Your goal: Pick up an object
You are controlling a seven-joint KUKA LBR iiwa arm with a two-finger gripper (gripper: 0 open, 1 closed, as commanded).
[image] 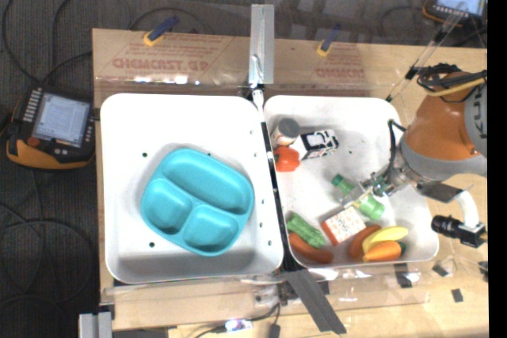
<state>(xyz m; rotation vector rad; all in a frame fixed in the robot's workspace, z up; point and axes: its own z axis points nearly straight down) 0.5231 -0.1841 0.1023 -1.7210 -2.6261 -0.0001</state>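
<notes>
The right bin holds several small objects. A grey cup, a white and black toy car and an orange-red piece lie at its far left. A small green bottle sits mid-bin. Along the near wall lie a green vegetable, a red sausage, a white and red box, a yellow banana and an orange carrot. My gripper is low at the bin's right side, just above a pale green bottle.
The left bin carries a blue divided plate. A metal divider post stands between the bins at the back. The arm's orange band hangs over the right bin's right wall. Pendants and cables lie on the floor around the bench.
</notes>
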